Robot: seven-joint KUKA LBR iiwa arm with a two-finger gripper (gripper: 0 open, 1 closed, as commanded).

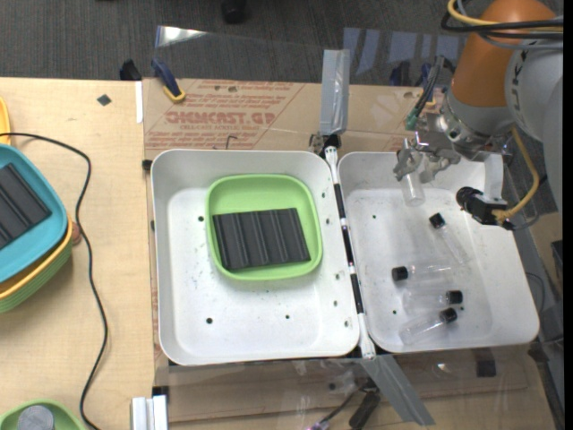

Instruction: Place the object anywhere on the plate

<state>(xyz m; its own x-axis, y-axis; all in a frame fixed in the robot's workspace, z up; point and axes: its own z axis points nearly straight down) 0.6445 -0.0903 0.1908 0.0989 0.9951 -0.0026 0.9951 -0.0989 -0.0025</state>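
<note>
We see the end effector [414, 170] at two o'clock, seemingly clamped on a clear vial [412, 189]; more black-capped vials [445, 306] lie at four o'clock, the green plate [261, 193] at nine.

- A robotics lab or test cell, not a home: a grey industrial arm [528, 52] with an orange band reaches in over a pale wooden bench [72, 330].
- Two shallow white bins [179, 330] sit side by side, set on flattened printed cardboard [233, 115].
- A clear plastic shield [269, 52] stands behind them.
- A loose black cable [89, 267] trails across the bench; yellow and green leads [466, 7] run along the arm.
- Grey office carpet [295, 3] and chair castors [235, 9] show beyond.
</note>
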